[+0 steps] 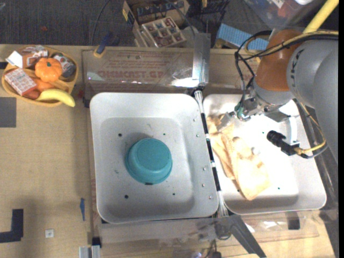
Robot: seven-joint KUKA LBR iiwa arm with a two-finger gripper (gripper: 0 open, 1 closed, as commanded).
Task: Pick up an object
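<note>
A teal bowl (150, 160) lies upside down in the middle of the left white bin (107, 106). A crumpled tan cloth (244, 163) spreads across the left half of the right white bin (306, 192). My gripper (240, 113) hangs low over the far left corner of the right bin, just above the cloth's upper edge. The grey wrist with its orange band (279, 69) rises behind it to the right. I see nothing lifted off either bin's floor.
A black cable plug (277, 138) dangles from the arm over the right bin. A yellow dish (37, 82) with a banana and a small pumpkin sits at the far left. A clear plastic cover (145, 71) lies behind the bins.
</note>
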